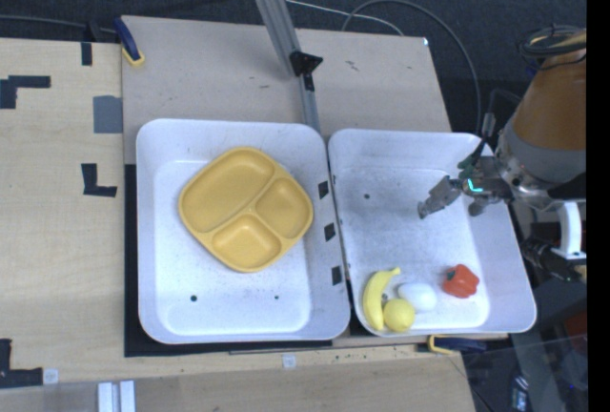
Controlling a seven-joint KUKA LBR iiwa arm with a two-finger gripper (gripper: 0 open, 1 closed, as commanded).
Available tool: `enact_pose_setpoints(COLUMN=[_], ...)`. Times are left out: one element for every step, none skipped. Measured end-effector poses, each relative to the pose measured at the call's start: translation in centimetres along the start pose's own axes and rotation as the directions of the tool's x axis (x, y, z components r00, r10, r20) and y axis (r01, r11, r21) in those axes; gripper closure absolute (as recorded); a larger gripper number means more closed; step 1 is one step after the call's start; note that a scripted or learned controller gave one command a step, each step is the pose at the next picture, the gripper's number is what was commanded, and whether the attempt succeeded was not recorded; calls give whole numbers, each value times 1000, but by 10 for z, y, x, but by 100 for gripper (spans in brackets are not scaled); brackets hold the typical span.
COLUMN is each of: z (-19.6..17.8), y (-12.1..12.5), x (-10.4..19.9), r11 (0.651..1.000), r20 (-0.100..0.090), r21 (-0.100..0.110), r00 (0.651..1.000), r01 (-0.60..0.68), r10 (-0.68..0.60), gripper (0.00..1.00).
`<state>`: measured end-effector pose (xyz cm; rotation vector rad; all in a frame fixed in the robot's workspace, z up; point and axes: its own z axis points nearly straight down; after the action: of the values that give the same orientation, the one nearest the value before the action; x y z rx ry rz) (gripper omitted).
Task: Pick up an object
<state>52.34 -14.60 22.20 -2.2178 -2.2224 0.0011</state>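
The right bin [381,162] holds a small cluster at its front edge: a yellow banana [376,294], a yellow round fruit [399,315], a white egg-shaped object [417,295] and a red pepper-like toy [460,281]. My gripper [453,204] hangs over the right half of that bin, above and behind the red toy. Its fingers [434,201] stand apart, open, with nothing between them. The arm's orange band [553,105] shows at the right edge.
The left bin [162,238] holds a yellow divided plate [246,208]. A grey metal pole [272,0] slants down to the bins' shared back corner. Cables [410,19] run behind the right bin.
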Motion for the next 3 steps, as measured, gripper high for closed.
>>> enact_pose_setpoints(z=[44, 95, 133], y=[1, -1, 0], x=[0, 11, 11], r11=[1000, 1000, 1000], r20=[1, 0, 2], r21=[4, 5, -1], r00=[1000, 1000, 1000], r01=[-1, -1, -1], r10=[1, 1, 1], gripper=[0, 0, 0])
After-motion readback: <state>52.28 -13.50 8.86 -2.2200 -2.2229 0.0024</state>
